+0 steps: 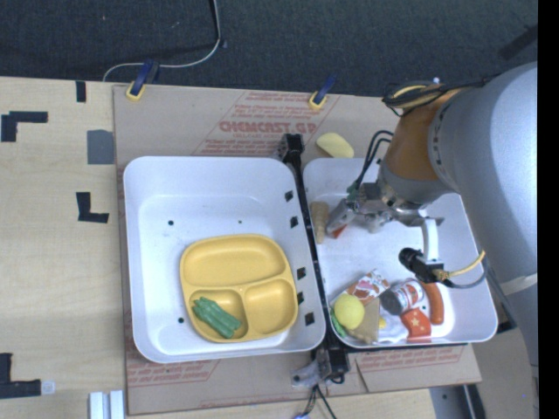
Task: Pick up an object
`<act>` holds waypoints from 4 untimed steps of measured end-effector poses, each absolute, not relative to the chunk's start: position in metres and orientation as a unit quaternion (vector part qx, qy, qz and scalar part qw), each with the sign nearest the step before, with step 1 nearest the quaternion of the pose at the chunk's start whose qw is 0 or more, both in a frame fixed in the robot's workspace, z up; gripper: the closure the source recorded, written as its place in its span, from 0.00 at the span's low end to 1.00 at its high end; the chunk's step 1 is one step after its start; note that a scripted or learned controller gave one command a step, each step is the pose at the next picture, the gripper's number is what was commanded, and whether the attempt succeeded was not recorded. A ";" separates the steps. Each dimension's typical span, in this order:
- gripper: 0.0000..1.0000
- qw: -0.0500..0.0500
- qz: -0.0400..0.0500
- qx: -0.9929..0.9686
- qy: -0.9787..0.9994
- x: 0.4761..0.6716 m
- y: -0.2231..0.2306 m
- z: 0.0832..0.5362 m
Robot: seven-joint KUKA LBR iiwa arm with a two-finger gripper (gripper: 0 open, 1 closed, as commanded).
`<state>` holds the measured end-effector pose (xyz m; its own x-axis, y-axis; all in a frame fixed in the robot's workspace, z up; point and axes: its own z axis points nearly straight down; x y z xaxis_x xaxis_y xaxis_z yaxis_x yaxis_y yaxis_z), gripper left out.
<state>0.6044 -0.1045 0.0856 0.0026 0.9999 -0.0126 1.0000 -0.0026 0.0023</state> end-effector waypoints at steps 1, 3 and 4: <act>0.00 0.003 -0.007 0.708 0.706 0.621 -0.105 0.085; 0.00 0.002 -0.004 0.707 0.707 0.658 -0.105 0.084; 0.00 0.006 -0.003 0.709 0.706 0.652 -0.103 0.086</act>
<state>0.6523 -0.1032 0.0861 0.0044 0.9999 -0.0132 1.0000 -0.0043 0.0049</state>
